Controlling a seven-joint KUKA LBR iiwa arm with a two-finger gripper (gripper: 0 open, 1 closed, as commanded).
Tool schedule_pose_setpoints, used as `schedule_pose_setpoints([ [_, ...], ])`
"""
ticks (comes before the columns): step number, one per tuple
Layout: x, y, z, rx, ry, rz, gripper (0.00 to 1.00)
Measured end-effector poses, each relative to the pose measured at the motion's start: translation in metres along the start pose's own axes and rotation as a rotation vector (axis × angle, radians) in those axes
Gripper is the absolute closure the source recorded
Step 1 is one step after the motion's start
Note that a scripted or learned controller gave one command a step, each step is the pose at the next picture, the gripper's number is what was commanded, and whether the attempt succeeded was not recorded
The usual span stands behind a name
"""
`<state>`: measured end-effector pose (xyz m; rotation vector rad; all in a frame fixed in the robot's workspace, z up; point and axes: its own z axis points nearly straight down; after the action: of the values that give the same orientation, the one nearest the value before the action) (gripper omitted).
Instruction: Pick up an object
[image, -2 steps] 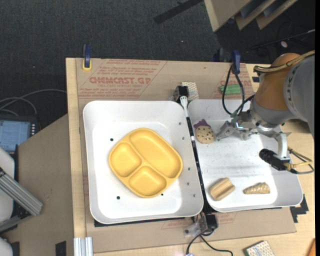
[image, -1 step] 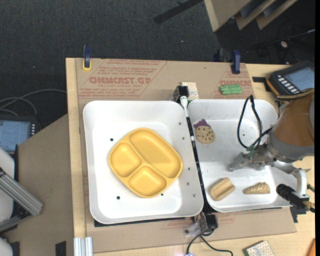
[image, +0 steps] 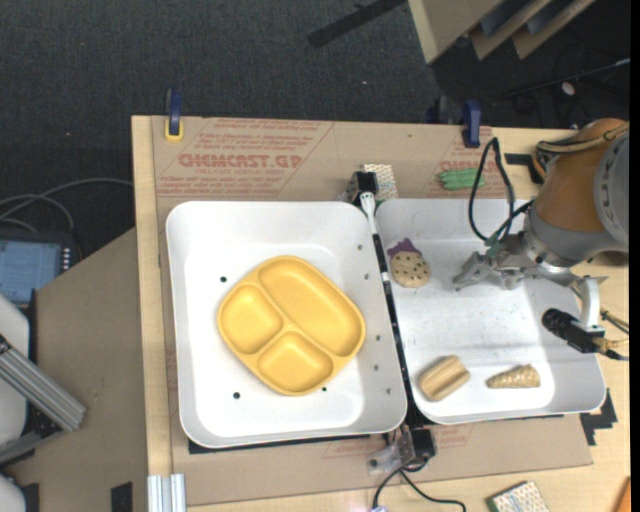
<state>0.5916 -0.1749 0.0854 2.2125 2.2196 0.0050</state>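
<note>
Camera view: cookie (image: 409, 268) lies left of jaws (image: 478, 272).

Two white bins sit side by side: the left bin (image: 190, 330) and the right bin (image: 500, 330). One yellow divided plate (image: 290, 325) with three sections lies in the left one. The right one has three food items: one cookie (image: 409, 268) at ten o'clock, one bread roll (image: 443, 377) and one wedge (image: 514, 377) at six.
</note>
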Motion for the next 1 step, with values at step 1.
schedule_pose_setpoints([
  [1,0.0466,0.0722,0.0002,0.0,0.003,-0.003,0.0],
])
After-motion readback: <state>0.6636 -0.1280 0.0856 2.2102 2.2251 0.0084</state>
